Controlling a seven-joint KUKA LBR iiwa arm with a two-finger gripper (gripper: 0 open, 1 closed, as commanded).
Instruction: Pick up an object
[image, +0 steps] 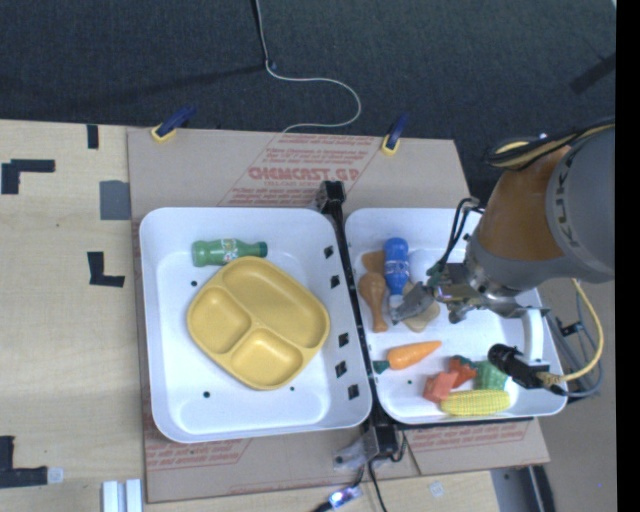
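The gripper (413, 303) sits low in the right bin (452, 218) among the bottle (397, 262), carrot (414, 353) and corn (477, 402), grip state can't tell, and that crowding could easily make it snag nothing.

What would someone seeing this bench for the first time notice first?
Probably the big yellow divided plate lying in the left bin, with a green bottle just behind it. Next, the grey and orange arm reaching from the right over the right bin, above a clutter of toy food: a carrot, a corn cob and a blue bottle.
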